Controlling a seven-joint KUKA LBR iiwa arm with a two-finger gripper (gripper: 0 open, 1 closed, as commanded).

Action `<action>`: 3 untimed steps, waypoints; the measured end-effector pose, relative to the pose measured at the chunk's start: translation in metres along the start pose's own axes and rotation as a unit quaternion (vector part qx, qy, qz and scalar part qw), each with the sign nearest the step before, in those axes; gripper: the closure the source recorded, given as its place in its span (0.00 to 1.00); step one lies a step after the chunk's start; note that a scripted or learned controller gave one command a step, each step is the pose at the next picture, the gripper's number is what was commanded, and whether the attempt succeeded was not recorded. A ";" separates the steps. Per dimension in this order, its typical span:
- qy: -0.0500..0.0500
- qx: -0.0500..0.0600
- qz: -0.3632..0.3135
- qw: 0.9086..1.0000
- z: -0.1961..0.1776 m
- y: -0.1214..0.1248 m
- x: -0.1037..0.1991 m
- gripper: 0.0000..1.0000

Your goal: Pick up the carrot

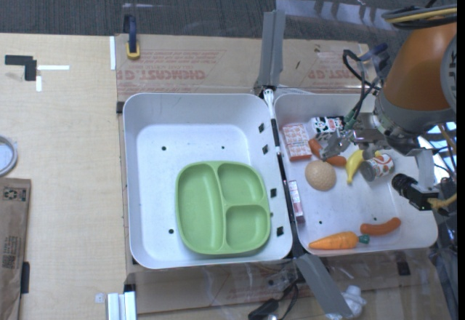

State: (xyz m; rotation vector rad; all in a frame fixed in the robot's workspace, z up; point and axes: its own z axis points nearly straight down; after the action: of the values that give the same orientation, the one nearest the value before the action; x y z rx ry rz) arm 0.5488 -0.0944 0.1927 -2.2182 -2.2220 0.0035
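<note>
The carrot (334,241) is orange with a green stub at its right end. It lies flat along the front wall of the right bin (414,238). My gripper (336,145) hangs over the middle of that bin, well behind the carrot and apart from it. Beneath it sits a small orange-red piece (335,161), partly hidden by the metal gripper parts. The arm's orange band (425,68) fills the upper right.
Around the gripper lie a yellow banana (354,165), a tan round ball (320,175), a pink box (296,141), a black-and-white carton (328,125) and a can (378,164). An orange sausage (380,226) lies right of the carrot. The left bin holds a green divided plate (221,206).
</note>
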 end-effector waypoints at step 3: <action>0.000 0.000 -0.227 0.974 0.046 -0.072 -0.007 0.00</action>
State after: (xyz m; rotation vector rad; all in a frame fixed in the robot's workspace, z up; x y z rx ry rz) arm 0.4771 -0.1013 0.1472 -1.6559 -2.6669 0.0015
